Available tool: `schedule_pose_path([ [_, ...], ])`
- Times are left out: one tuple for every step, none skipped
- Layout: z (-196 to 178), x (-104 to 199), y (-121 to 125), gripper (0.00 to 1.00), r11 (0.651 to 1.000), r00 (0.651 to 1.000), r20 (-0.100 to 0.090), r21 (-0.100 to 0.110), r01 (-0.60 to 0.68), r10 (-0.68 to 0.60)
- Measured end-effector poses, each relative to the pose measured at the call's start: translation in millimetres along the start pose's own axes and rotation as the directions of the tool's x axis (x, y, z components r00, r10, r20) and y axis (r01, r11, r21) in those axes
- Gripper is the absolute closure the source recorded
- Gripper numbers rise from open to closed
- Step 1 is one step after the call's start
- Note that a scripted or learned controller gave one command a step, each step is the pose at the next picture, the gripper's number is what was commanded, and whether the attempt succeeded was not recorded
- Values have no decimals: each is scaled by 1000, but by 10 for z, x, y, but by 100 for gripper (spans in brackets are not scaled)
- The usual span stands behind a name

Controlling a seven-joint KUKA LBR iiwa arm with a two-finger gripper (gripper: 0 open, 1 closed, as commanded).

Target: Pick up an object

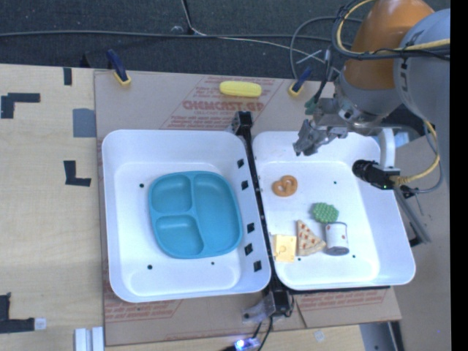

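Observation:
My gripper (307,143) hangs over the back edge of the right bin (365,269), above and to the right of a brown pretzel (285,186). Nothing shows between its fingers. Further forward in that bin lie a green broccoli piece (324,212), a small grey-and-red can (336,238), a pizza slice (308,238) and a yellow cheese wedge (284,248). All of these lie apart from the gripper.
The left bin (124,152) holds a blue divided plate (194,213). A yellow banana-like object (240,88) lies on the cardboard behind the bins. Clamps (117,67) hold the board's back corners. Cables loop above the arm at the upper right.

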State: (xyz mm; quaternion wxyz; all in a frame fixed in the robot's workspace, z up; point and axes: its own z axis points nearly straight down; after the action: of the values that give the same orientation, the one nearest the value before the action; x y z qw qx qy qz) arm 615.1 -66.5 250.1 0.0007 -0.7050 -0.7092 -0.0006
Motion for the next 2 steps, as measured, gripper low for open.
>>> schedule_pose_path([
  [144,519,67,100,1000,1000,2,2,-1,1],
  [286,1074,54,100,1000,1000,1,3,0,0],
])
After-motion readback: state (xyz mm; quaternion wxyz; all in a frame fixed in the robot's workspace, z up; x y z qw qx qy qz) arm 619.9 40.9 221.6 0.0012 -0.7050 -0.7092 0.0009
